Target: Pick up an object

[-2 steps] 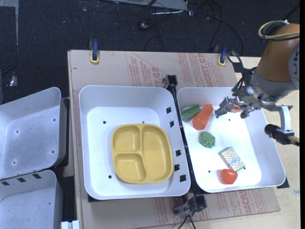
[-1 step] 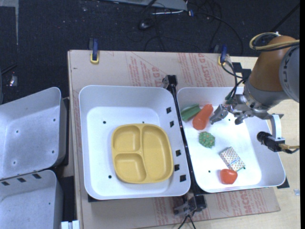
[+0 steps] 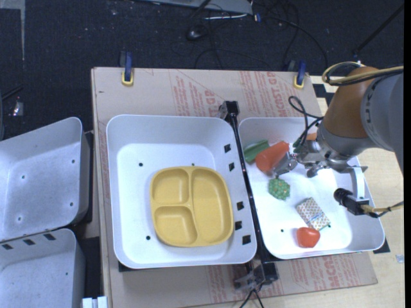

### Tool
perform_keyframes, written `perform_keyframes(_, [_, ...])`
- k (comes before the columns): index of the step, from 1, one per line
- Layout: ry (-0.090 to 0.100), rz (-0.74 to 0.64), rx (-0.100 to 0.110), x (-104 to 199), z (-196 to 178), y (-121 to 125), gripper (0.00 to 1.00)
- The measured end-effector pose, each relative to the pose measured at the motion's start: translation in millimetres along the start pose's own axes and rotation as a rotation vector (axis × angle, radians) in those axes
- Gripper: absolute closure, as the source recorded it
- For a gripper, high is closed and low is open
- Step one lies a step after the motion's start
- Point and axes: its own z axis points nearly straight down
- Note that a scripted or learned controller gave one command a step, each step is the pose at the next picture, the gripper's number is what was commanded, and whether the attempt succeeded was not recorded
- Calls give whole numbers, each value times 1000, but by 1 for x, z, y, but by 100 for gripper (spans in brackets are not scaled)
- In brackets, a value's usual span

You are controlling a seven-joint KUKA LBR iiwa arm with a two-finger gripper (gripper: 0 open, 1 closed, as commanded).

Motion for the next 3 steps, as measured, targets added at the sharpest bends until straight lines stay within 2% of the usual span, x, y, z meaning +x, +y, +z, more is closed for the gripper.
perform_keyframes(1, [-2, 0, -6, 0, -14, 2, 100])
perform_keyframes(3, [-3, -4, -12, 7, -123, 11, 100])
